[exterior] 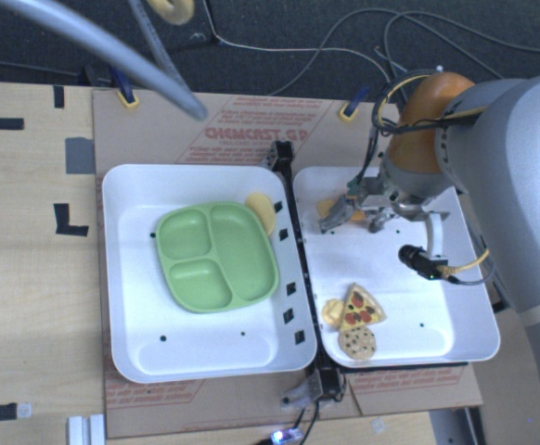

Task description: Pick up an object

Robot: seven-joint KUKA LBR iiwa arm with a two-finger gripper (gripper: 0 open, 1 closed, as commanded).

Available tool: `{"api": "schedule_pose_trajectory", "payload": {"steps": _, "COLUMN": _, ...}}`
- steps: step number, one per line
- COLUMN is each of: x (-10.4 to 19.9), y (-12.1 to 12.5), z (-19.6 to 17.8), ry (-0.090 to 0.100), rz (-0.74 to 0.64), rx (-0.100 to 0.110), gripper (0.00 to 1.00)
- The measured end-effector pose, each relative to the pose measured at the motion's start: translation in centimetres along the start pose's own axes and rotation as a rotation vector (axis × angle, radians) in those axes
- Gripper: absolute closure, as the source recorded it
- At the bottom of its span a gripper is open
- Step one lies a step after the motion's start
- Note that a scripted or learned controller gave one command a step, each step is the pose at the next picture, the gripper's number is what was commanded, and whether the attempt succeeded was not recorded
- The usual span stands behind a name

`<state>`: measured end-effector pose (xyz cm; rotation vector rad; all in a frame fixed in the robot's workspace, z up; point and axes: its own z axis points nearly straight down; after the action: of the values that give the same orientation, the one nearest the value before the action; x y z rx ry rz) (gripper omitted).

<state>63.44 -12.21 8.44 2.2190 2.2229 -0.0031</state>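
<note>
Camera view: fingers (pixel 355 213) hang over the right bin's (pixel 474 341) far-left corner, by the divider; cannot tell how far apart they are, nor whether they grip the orange-yellow piece (pixel 330 213) beside them. Pizza slice (pixel 359 307) and cookie (pixel 356 342) lie near that bin's front edge. Green tray (pixel 217 256) in the left bin (pixel 131 323).

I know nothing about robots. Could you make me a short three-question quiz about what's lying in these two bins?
1. True or false: the green divided plate lies in the left bin.
2. Which toy food lies nearest the right bin's front edge? A) pizza slice B) cookie C) banana
3. Fill in: the pincer hangs over the ____ bin.

Key: 1 true; 2 B; 3 right.
</note>
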Motion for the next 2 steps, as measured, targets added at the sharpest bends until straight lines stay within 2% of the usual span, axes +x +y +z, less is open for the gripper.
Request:
{"api": "schedule_pose_trajectory", "payload": {"steps": 1, "x": 0.0, "y": 0.1, "z": -1.1, "ry": -0.001, "rz": -0.001, "rx": -0.002, "gripper": 1.00}}
{"api": "schedule_pose_trajectory", "payload": {"steps": 2, "x": -0.1, "y": -0.8, "z": -6.7, "ry": 0.002, "rz": 0.001, "rx": -0.005, "gripper": 1.00}}
